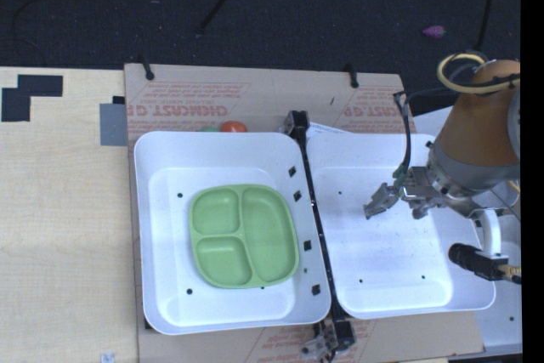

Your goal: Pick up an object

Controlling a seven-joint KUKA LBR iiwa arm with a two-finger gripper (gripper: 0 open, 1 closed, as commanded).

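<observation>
Green plate (pixel 244 235) lies flat, long axis near-vertical.

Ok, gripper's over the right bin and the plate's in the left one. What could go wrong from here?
1. The gripper hangs over the right bin, while the green divided plate lies in the left bin; closing here would likely grab nothing.
2. Crossing over means clearing the black divider between the bins; a low pass could clip it.
3. The plate lies flat and wide, so a grasp on it may slip.
</observation>
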